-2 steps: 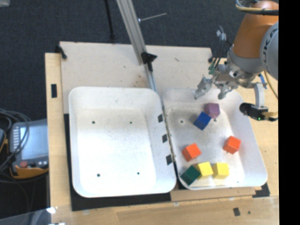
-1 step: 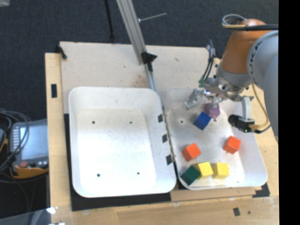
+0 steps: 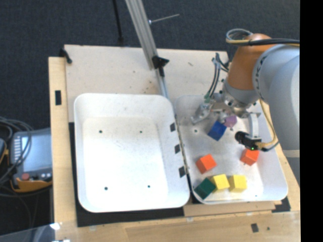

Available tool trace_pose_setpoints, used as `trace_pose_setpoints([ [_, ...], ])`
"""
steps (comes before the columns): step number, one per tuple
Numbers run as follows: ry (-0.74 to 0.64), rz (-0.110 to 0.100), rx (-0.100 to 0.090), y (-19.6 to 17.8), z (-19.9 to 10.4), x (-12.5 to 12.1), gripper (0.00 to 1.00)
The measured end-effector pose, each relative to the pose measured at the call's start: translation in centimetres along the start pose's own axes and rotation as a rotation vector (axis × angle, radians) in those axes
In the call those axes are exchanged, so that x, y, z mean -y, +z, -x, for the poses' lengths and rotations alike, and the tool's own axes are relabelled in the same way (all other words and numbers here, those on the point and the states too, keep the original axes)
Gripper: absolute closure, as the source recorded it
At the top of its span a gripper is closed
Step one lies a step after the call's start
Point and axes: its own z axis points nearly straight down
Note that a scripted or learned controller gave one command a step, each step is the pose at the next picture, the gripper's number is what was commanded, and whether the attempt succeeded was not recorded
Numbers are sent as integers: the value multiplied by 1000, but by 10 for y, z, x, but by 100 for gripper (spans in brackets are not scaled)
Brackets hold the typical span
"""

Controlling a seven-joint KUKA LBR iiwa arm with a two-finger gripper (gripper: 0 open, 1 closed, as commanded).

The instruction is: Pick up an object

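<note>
Six small blocks in right white bin [image 3: 275,185], blue block [image 3: 217,130] under jaws [image 3: 220,116], grip state unclear.

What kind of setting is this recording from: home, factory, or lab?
Most likely a robotics lab bench: a KUKA arm reaches over two white bins, coloured blocks lie in the right one, and an aluminium rail stands behind.

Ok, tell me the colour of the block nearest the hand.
Blue, seen in the camera view, just below the hand.
</note>
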Motion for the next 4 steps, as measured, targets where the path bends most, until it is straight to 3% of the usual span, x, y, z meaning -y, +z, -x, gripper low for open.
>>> trace_pose_setpoints([
  [1, 3, 6, -1, -15, 1, -1, 100],
  [3, -2, 12, -1, -127, -2, -15, 100],
  [4, -3, 9, -1, -164, 0, -16, 100],
])
